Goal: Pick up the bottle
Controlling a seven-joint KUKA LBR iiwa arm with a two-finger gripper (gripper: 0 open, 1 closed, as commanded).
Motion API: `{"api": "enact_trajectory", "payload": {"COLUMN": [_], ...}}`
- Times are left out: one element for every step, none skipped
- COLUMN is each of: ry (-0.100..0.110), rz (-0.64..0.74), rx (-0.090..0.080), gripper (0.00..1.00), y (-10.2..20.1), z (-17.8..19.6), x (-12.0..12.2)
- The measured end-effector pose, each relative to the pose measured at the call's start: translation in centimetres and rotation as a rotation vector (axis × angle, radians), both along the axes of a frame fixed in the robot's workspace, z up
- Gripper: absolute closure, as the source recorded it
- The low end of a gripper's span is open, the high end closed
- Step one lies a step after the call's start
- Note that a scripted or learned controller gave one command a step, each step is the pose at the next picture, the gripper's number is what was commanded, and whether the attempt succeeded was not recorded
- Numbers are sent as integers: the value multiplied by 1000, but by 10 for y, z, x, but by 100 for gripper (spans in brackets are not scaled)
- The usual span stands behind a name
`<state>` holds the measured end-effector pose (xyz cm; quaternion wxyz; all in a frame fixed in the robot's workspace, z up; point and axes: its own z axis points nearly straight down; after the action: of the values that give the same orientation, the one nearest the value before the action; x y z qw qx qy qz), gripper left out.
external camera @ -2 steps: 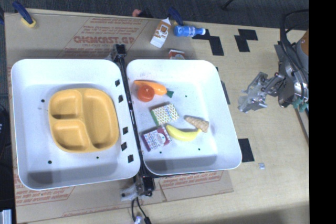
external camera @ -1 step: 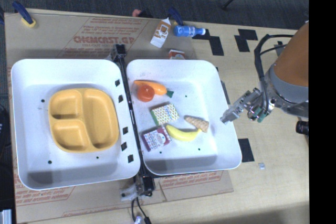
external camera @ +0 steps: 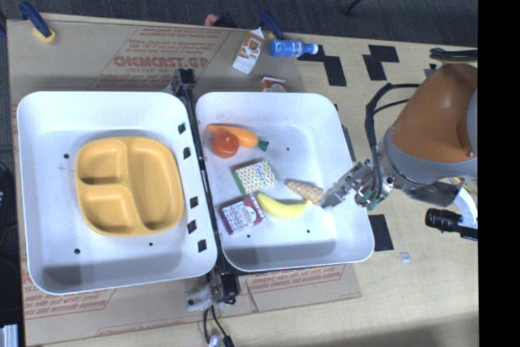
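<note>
The bottle (external camera: 291,49) is small and blue with a pale cap end. It lies on its side on the cardboard bench top, outside the bins, just beyond the far rim of the right bin (external camera: 345,142). My gripper (external camera: 335,194) hangs low inside the right bin near its right wall, far from the bottle. Its tip is close to a waffle cone (external camera: 304,189) and the end of a yellow banana (external camera: 283,207). Nothing shows held in it.
The right bin also holds a carrot (external camera: 240,134), an orange ball (external camera: 225,144) and two small packets (external camera: 254,175) (external camera: 241,214). A yellow divided plate (external camera: 128,183) fills the left bin. A small carton (external camera: 248,53) lies left of the bottle.
</note>
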<state>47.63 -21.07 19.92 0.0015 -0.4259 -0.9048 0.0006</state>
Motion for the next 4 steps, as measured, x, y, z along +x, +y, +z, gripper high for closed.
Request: {"api": "enact_trajectory", "payload": {"ry": [0, 1, -3, -1], "rz": [253, 132, 529, 757], "rx": [2, 2, -1, 2], "gripper": [100, 100, 100, 100], "y": [0, 31, -1, 0], "z": [-2, -3, 31, 15], "x": [0, 0, 0, 0]}}
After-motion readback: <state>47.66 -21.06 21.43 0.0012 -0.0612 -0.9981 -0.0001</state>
